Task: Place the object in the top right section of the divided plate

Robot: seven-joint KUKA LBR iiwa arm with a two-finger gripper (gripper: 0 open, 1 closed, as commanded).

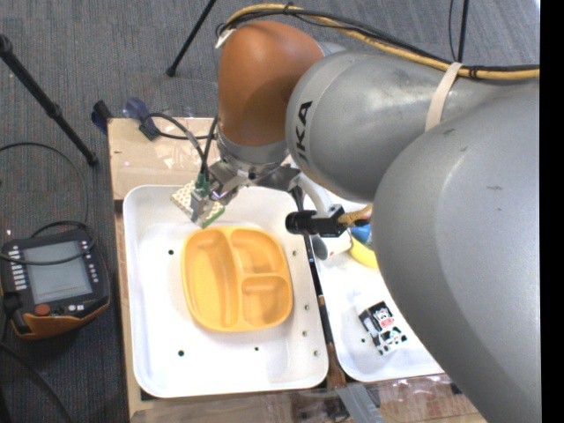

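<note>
My pincer [208,203] carries a small patterned object [187,196] above the plate's [236,278] upper-left rim.
Next (I judge): shift across to the top right section [263,252], then release.

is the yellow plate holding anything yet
Empty: all three sections of the plate show bare yellow. The hand sits at its upper left rim.

1. The arm [423,148] was smooth grey metal, bulky and rounded.
2. Just above the hand [208,199], its wrist carried a glossy orange band [260,77].
3. Black "KUKA" lettering [300,135] marked the grey casing.
4. A yellowish cable [370,35] ran along it, strapped by a pale tie [442,91].
</note>
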